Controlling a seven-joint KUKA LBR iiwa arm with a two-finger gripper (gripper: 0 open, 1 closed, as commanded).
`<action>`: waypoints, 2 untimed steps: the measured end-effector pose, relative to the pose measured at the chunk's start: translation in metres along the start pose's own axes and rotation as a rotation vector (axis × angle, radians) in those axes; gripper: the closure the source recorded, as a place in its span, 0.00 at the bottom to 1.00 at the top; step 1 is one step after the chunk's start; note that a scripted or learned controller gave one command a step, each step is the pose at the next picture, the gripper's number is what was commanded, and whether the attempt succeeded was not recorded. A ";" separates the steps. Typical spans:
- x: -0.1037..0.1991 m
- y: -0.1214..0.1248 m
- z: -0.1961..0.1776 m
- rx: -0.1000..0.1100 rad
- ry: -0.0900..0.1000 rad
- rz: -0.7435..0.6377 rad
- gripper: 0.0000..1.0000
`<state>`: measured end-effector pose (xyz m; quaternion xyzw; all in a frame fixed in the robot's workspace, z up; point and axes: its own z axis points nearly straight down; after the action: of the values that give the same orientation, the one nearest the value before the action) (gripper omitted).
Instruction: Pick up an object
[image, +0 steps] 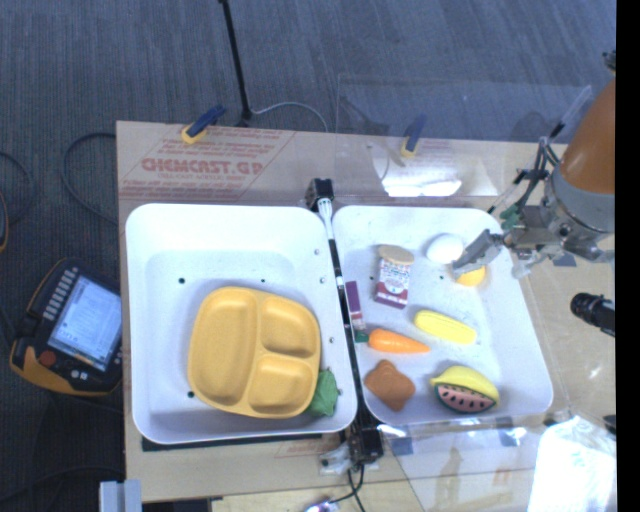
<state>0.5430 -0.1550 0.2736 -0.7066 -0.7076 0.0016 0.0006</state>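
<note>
green item half-hidden under tray

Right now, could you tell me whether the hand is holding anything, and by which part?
It cannot be told: the hand sits low over the right bin, against a yellow piece beside the white egg.

Toy foods: carrot, corn, watermelon slice lie in right bin

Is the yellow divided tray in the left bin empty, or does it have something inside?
Empty. The yellow tray shows three bare compartments. A green item lies beside its lower right edge, in the left bin, not in a compartment.
</note>
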 end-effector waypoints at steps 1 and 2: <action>0.028 0.013 0.177 -0.007 -0.001 0.022 0.00; 0.048 0.087 0.184 -0.016 -0.006 0.087 0.00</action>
<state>0.6294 -0.1067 0.0895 -0.7369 -0.6760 -0.0019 -0.0071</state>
